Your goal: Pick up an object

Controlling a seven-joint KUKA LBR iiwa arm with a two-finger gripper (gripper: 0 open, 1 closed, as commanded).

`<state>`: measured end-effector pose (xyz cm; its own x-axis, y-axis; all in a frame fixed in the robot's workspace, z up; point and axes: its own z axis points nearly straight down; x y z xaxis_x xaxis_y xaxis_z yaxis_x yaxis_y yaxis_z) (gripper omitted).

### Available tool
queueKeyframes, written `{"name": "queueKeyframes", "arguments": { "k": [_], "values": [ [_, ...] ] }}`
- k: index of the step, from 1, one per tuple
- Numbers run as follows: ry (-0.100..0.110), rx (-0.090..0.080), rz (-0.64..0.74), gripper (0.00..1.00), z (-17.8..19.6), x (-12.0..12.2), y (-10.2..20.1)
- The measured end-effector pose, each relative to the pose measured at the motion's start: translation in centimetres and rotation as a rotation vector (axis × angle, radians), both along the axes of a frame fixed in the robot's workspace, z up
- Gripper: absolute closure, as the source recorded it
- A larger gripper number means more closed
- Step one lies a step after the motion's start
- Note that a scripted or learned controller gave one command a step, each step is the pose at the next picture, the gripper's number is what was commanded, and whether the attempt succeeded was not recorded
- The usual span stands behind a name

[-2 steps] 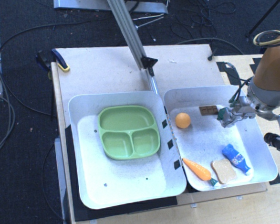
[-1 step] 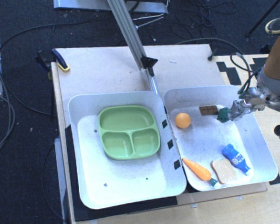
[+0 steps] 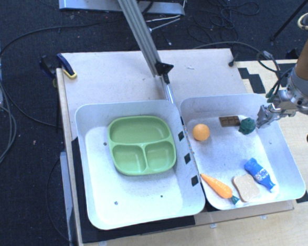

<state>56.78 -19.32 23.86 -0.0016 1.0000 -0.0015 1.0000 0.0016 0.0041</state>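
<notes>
The right bin [image 3: 282, 153] holds an orange ball [image 3: 200, 132] at its left, a brown chocolate bar [image 3: 229, 121] and a dark green broccoli-like piece [image 3: 247, 125] at the back. A carrot [image 3: 218, 186], a slice of bread [image 3: 246, 187] and a blue packet [image 3: 259, 172] lie near its front. My gripper [image 3: 264, 115] hangs at the bin's right back edge, just right of the green piece. Nothing shows between its fingers.
The left bin [image 3: 94, 166] carries a green divided plate [image 3: 143, 145]. A slanted metal pole [image 3: 143, 34] runs down to the join between the bins. Cables lie on the dark floor around the bench.
</notes>
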Motion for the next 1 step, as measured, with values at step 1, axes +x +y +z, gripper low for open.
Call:
{"name": "queueKeyframes", "arguments": {
  "k": [1],
  "values": [
    [0.004, 0.003, 0.007, 1.0, 0.09, 0.76, 6.33]
  ]
}}
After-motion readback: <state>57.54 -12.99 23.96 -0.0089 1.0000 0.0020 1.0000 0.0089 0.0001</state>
